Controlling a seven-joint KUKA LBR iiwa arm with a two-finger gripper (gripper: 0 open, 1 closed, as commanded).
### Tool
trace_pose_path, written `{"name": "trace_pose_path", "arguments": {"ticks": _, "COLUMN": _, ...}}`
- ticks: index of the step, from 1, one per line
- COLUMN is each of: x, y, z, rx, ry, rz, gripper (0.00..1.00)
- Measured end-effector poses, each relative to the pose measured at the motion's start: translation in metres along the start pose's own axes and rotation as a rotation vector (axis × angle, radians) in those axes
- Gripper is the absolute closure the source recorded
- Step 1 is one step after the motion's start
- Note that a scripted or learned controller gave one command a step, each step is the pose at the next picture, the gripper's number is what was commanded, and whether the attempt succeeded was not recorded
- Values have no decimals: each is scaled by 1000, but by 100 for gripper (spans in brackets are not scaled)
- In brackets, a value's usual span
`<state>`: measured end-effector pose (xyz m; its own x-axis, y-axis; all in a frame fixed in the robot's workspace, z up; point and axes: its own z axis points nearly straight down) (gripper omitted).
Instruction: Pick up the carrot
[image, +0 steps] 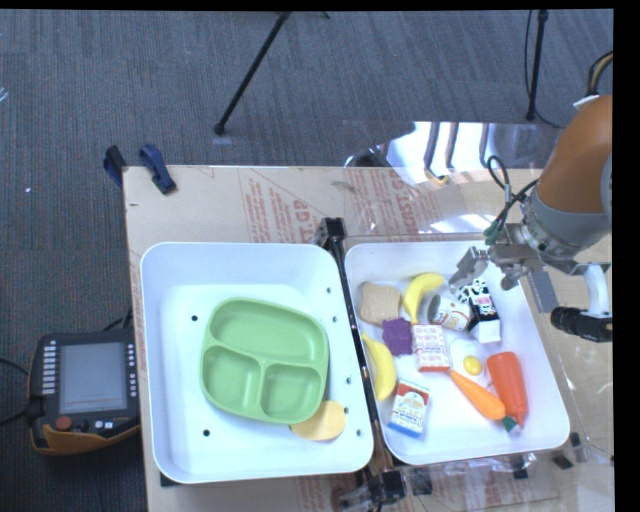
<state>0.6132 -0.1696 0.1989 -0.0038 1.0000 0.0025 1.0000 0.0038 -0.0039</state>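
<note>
Brown counter mid-frame, two white bins side by side on it, left bin, right bin, touching at centre.

Orange carrot, green divided plate in white bin, yellow banana, purple block

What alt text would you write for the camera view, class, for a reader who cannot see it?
A grey robot arm with an orange band reaches from the right over the right white bin, which holds toy food including two orange carrots and yellow bananas. The left white bin holds a green divided plastic plate.
</note>
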Motion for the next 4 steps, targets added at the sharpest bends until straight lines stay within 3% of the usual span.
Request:
{"name": "trace_pose_path", "arguments": {"ticks": 1, "x": -19, "y": -49, "z": 105, "rx": -11, "ry": -2, "rz": 31, "gripper": 0}}
{"name": "trace_pose_path", "arguments": {"ticks": 2, "x": -33, "y": -130, "z": 113, "rx": 3, "ry": 5, "rz": 249, "gripper": 0}}
{"name": "trace_pose_path", "arguments": {"ticks": 3, "x": 33, "y": -137, "z": 113, "rx": 1, "ry": 2, "rz": -5, "gripper": 0}}
{"name": "trace_pose_path", "arguments": {"ticks": 4, "x": 32, "y": -138, "z": 105, "rx": 4, "ry": 3, "rz": 1, "gripper": 100}}
